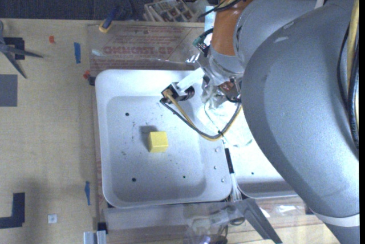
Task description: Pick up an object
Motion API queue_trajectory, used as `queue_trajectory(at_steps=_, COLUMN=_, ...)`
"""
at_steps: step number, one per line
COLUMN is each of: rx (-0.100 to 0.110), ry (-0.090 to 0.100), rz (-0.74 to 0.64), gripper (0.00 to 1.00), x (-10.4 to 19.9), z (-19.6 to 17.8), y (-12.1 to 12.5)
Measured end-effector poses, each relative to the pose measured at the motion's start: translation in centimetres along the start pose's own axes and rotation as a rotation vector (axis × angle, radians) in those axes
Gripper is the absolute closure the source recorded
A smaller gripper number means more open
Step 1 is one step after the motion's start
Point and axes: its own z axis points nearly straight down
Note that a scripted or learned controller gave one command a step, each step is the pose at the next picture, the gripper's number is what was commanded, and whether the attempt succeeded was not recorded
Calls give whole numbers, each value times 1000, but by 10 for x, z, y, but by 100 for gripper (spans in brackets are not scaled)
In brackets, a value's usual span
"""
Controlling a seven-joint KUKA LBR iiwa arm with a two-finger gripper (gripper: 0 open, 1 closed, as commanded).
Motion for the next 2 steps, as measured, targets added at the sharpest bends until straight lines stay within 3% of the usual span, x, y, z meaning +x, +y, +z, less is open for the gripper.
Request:
queue_trajectory(at_steps=1, rx=-1, ry=4, rz=200, gripper=100, x=23, z=0, y=-13)
queue_trajectory(at_steps=2, rx=0, ry=3, rz=368, gripper=100, x=-26, z=-52, y=23)
